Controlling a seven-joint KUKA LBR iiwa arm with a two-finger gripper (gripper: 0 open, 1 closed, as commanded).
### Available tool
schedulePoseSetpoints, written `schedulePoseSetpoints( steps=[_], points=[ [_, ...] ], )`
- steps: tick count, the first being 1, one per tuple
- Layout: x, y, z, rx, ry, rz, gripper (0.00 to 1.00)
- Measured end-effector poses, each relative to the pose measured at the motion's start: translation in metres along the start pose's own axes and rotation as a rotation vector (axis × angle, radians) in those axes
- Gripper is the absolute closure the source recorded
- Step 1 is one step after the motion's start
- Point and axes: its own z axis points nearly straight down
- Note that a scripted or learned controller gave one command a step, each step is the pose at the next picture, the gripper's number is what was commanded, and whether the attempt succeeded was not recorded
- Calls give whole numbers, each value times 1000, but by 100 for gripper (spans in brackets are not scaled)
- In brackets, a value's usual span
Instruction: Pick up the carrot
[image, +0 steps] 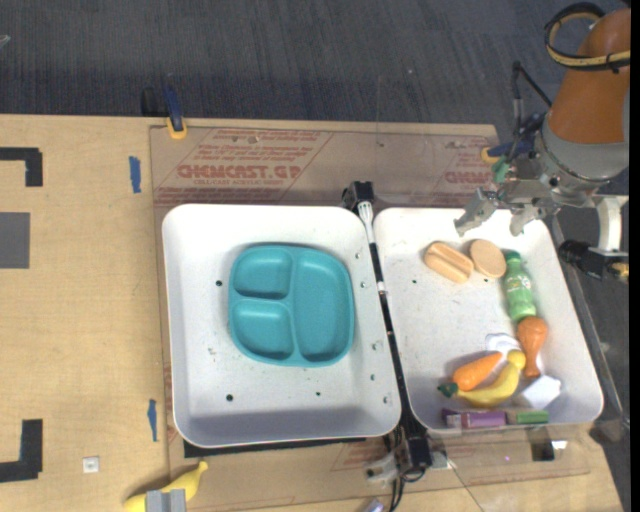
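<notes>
One tapered glossy carrot (478, 371) in right bin; metal gripper (503, 212) spread.

Tool (497, 213) low, fingers spread apart

The table (80, 330) is tan board. A printed cardboard sheet (250, 165) lies on it, and on that sit two white bins touching: the left bin (190, 400) and, just right of it, the right bin (575, 330). A yellow clamp (165, 492) lies below the left bin.
</notes>
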Motion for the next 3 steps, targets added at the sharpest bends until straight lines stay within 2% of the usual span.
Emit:
schedulePoseSetpoints(
  steps=[1, 2, 3],
  points=[
    [-22, -121, 92, 9, 0, -5, 0],
    [-4, -140, 150, -15, -5, -191, 0],
    [-8, -136, 138, -33, -19, -186, 100]
  ],
)
